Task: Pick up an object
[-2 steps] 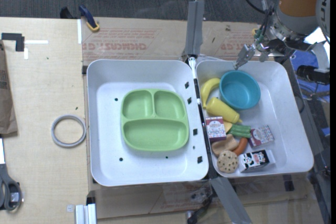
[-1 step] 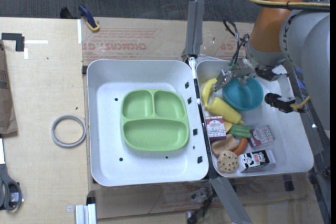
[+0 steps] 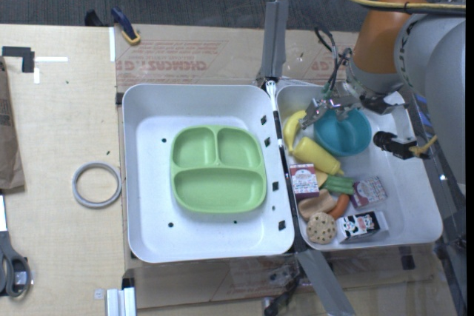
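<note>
We see two shallow white bins side by side in the middle of the frame. The left bin (image 3: pixel 141 181) holds a green divided plate (image 3: pixel 218 169), lying flat with its two small compartments toward the top of the frame and its one long compartment toward the bottom.

The right bin (image 3: pixel 415 196) carries the clutter. A blue bowl (image 3: pixel 344 133) sits in its upper part, open side up. Just left of the bowl lies a banana (image 3: pixel 293 127), curved, its long axis running roughly from upper right to lower left. Below it a yellow bottle (image 3: pixel 317 154) lies on its side, its long axis slanting from upper left down to lower right. Under that come a small red and white packet (image 3: pixel 304 177), a green vegetable piece (image 3: pixel 339 184), an orange carrot-like piece (image 3: pixel 339 206), a pink wrapped packet (image 3: pixel 368 190), a round cookie (image 3: pixel 321 228) and a black and white carton (image 3: pixel 363 225) lying flat near the bin's lower edge.

The arm (image 3: pixel 415 41) enters from the upper right, its orange band over the bin's top corner. The gripper (image 3: pixel 328 107) hangs over the upper left rim of the blue bowl, close to the banana's upper end. We cannot tell how its fingers stand, and we see nothing between them.

On the bench to the left lie a grey tape ring (image 3: pixel 97 183) and, at the upper left, a blue clamp (image 3: pixel 126 26).
</note>
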`<action>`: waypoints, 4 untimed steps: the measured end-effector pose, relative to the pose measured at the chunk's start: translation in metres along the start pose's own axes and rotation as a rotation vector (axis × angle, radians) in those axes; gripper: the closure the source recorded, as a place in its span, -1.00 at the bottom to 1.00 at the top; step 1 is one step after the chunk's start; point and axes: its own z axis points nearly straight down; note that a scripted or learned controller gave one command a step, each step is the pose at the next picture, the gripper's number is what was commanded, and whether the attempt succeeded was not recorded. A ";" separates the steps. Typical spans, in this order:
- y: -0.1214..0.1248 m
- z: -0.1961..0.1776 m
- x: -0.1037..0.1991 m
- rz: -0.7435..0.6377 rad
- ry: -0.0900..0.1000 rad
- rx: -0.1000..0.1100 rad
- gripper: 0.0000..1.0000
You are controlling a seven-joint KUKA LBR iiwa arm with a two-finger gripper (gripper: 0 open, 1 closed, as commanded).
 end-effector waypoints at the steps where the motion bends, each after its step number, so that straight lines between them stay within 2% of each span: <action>1: 0.000 0.000 0.000 0.000 0.000 0.000 -1.00; 3: 0.000 0.000 0.000 0.000 0.000 0.000 -1.00; 4: -0.028 -0.089 0.043 -0.172 0.000 0.000 -1.00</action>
